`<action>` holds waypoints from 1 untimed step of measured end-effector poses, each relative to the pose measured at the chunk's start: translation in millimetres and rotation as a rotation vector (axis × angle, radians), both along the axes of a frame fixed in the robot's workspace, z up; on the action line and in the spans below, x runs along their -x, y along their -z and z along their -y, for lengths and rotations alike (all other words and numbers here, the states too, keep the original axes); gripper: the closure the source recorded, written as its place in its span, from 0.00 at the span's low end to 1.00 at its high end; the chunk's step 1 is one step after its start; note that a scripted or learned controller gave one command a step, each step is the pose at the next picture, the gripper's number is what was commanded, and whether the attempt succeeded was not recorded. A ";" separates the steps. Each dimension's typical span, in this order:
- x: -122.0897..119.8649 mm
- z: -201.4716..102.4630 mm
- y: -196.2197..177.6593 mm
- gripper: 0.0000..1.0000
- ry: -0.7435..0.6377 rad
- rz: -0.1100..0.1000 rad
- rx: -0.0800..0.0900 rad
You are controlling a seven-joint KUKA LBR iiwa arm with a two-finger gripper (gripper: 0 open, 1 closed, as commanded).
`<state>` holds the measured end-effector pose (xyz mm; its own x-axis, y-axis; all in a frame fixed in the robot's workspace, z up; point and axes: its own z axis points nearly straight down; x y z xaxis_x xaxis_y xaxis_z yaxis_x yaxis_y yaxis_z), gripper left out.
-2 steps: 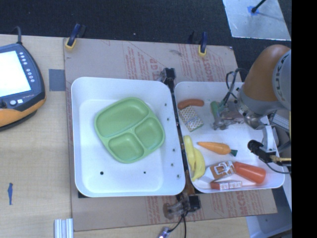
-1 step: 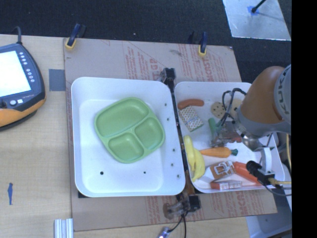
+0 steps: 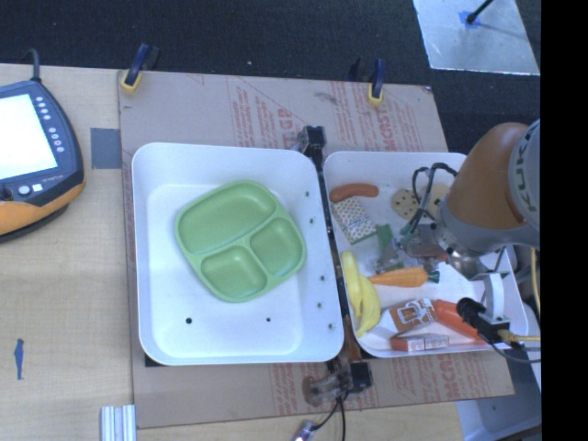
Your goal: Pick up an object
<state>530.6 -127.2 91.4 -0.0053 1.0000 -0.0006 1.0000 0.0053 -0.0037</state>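
The right white bin [image 3: 342, 165] holds several small objects: a brown sausage [image 3: 354, 191], a round cookie [image 3: 404, 201], a mesh-patterned square [image 3: 352, 217], a small green piece [image 3: 383, 238], an orange carrot [image 3: 401, 278], a yellow banana [image 3: 360, 294], a brown packet [image 3: 413, 315] and a red-orange item [image 3: 448, 313]. My gripper [image 3: 418, 246] hangs low over the middle of this bin, just above the carrot and right of the green piece. The arm's grey and orange wrist [image 3: 487, 196] covers the bin's right part.
The left white bin [image 3: 156, 329] carries a green divided plate [image 3: 241, 240]. A flat red-and-white box [image 3: 418, 343] lies at the right bin's front edge. Cables trail near the right bin's front right corner [image 3: 501, 333]. A teach pendant [image 3: 32, 159] rests at the bench's left.
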 end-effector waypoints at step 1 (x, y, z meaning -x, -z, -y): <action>-56.0 -18.4 -0.4 0.00 0.000 0.000 0.000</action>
